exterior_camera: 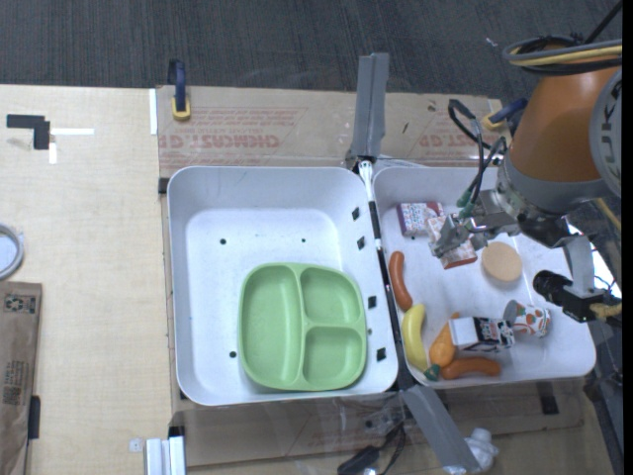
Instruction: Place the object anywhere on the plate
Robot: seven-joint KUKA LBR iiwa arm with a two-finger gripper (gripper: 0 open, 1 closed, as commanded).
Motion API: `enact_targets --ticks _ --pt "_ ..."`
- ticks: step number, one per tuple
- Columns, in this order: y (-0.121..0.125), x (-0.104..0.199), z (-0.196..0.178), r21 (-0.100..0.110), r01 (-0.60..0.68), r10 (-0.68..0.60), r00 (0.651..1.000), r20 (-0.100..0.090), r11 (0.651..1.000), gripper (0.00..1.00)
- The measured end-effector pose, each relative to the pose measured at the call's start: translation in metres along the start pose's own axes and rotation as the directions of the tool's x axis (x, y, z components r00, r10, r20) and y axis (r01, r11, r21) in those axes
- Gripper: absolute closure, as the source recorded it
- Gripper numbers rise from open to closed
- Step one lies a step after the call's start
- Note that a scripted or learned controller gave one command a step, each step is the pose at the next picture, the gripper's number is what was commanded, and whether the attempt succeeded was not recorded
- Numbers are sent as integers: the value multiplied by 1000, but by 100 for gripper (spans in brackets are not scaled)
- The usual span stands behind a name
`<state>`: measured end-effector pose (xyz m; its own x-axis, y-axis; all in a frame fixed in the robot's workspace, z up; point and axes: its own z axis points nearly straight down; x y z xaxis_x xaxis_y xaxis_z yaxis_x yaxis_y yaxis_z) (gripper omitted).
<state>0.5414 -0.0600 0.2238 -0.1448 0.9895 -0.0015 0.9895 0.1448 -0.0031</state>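
Note:
A light green plate (302, 327) with three compartments lies in the left bin (198, 265), toward its front. My gripper (451, 237) hangs over the back middle of the right bin (574, 364). A small red and white packet (461, 256) lies right at its tip. The view does not tell whether the packet is held or just lying under it. The arm's orange band (559, 127) is at the upper right.
The right bin also holds a pink packet (419, 217), a round tan disc (501, 263), a red sausage (399, 278), a banana (412, 334), a carrot (442, 347), a second sausage (475, 368), a small box (482, 332) and a little carton (529, 321).

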Motion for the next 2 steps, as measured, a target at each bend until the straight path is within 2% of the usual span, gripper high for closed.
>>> enact_targets --ticks 1,2 --pt "18 55 31 2 92 -92 996 -1 996 100" --pt "-19 141 15 0 141 -141 990 -1 990 100"
